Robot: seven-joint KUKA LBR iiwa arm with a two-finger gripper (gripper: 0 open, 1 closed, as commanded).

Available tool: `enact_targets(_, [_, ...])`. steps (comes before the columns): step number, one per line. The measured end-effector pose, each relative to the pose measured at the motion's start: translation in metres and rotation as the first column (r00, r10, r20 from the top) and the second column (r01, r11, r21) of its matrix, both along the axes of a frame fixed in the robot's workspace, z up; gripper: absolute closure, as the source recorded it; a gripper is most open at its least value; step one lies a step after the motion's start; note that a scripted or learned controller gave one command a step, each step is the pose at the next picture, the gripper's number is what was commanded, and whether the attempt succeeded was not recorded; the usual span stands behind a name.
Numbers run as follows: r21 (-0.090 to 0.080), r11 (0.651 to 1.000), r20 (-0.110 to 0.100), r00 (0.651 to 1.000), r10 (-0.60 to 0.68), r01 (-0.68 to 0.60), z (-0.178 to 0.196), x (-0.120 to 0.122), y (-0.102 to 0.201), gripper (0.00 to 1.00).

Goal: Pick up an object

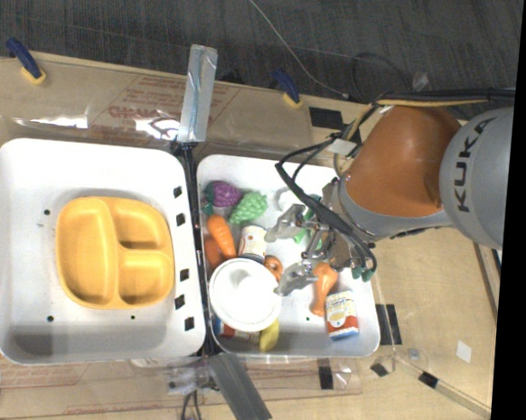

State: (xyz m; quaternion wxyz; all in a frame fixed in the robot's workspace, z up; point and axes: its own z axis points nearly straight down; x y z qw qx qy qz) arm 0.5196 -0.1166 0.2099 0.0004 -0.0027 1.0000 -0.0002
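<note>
Apparently spread, tool (293,252) hovers over right bin (361,341)

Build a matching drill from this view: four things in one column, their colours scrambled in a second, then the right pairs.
Things:
1. divided tray
2. grapes
3. carrot
4. round bowl

Colours:
A. white
B. orange
C. yellow
D. purple

Pairs: 1-C, 2-D, 3-B, 4-A
</note>
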Motion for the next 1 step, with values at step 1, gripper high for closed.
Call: enact_targets(1, [-0.002, 0.992, 0.008, 0.992, 0.128, -0.128, -0.1034, 0.048, -0.0178, 0.0])
